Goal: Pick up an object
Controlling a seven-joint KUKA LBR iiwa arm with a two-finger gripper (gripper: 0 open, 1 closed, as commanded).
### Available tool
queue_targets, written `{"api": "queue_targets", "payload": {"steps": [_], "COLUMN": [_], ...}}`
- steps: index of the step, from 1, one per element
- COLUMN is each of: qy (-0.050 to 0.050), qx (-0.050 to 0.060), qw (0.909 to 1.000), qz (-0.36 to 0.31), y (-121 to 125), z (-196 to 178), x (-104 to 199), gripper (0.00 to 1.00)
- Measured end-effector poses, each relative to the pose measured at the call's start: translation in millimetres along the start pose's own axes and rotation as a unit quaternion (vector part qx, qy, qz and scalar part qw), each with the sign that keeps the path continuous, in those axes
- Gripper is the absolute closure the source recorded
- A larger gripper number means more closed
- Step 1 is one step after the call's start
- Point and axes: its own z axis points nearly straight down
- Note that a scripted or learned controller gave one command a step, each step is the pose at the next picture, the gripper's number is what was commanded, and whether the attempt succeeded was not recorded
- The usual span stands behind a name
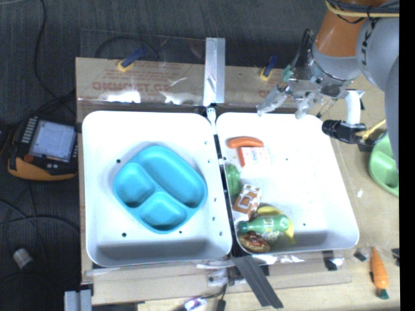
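Claw (290, 100) hovering over the right bin's (324, 173) upper rim, fingers spread, gripping nothing.

We're eyeing the green bottle (264, 225) at lower centre of the frame, lying in the bin's lower-left corner among packets. Long axis running roughly left-right, which end is the cap we're not resolving. We're judging it light, rigid, slick plastic, so we're grabbing across mid-body, perpendicular to the axis.

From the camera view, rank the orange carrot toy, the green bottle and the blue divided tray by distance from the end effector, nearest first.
1. Orange carrot toy, top of the right bin, closest to the end effector.
2. Green bottle, right bin's near edge.
3. Blue divided tray, left bin.
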Motion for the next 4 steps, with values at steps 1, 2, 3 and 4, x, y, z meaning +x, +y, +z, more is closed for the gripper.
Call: {"api": "queue_targets", "payload": {"steps": [1,2,3,4], "qy": [-0.001,-0.001,-0.003,-0.001], "qx": [0.0,0.0,-0.004,0.0], "qw": [1.0,0.997,0.9916,0.9995], "qz": [0.008,-0.077,-0.129,-0.032], "y": [-8.7,-37.9,0.7,9.0], "z": [157.7,103.1,162.4,67.7], "x": [2.4,-17.1,-8.6,39.5], "gripper": [0.0,0.0,0.0,0.0]}}
